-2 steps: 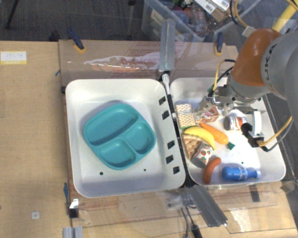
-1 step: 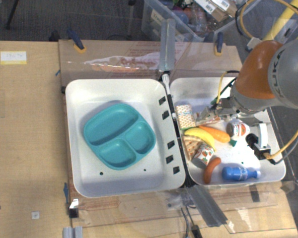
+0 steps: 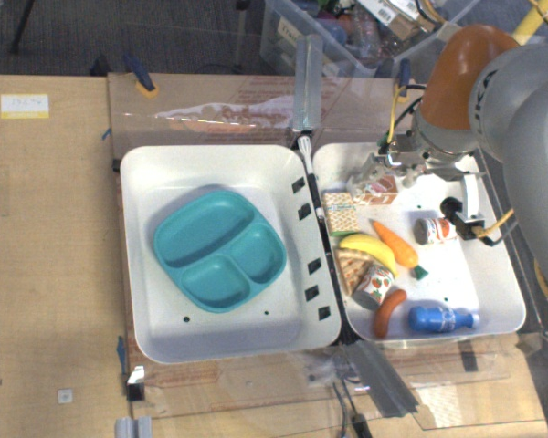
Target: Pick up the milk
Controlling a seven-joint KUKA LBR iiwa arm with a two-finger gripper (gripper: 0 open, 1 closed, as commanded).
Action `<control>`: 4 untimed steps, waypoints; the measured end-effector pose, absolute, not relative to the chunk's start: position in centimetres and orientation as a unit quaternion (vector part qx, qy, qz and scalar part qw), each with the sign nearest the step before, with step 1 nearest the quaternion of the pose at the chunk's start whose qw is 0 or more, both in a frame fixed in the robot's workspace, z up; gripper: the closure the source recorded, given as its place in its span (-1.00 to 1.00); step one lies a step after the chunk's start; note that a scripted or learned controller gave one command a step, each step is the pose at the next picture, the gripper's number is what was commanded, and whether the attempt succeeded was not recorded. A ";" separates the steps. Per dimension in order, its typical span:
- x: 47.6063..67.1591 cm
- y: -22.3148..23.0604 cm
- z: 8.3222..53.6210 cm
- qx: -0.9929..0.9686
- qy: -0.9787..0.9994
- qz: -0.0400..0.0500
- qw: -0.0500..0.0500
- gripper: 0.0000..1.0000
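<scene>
Open floor in the right bin (image 3: 493,286) along its far-right side and in the patch between can (image 3: 432,231) and blue bottle (image 3: 441,318). Crowded along the left wall: waffle packet (image 3: 340,213), banana (image 3: 365,247), carrot (image 3: 395,245), a small carton (image 3: 374,285) and a sausage (image 3: 390,310), lying close or touching, with little gap for fingers. Far corner taken by the end effector (image 3: 384,172), right above the milk carton (image 3: 378,190). Approach from the right blocked by the arm (image 3: 493,80). Raised divider (image 3: 312,226) between the bins. Left bin (image 3: 137,245) mostly filled by the teal plate (image 3: 219,247), with free strips at its rim. Wide bare worktop (image 3: 46,272) at left.
</scene>
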State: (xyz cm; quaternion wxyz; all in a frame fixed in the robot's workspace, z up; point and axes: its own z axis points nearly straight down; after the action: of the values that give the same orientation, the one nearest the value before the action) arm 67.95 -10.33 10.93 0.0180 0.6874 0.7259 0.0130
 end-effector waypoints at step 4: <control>67.8 -9.8 11.0 0.676 0.737 0.011 0.017 -1.00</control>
State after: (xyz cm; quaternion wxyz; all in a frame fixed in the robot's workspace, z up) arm 67.82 -9.82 10.98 0.0171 0.6756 0.7370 0.0112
